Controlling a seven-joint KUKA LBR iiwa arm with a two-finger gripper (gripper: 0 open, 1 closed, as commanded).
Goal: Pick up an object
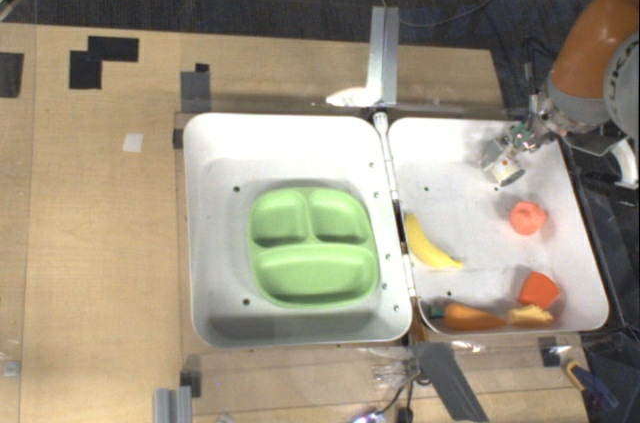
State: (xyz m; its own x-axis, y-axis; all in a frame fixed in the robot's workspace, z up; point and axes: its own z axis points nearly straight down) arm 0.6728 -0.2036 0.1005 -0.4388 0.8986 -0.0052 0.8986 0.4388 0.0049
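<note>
Carrot (472,317) beside orange block (538,289), near banana (430,247).

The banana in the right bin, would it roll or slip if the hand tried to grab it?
The banana looks smooth and curved, so it may pivot rather than roll. It lies against the right bin's left wall, which could block one finger. Probably a light plastic toy.

Green tray (312,246) matt plastic; white bins (215,211) smooth plastic; bench (90,241) wood.
</note>
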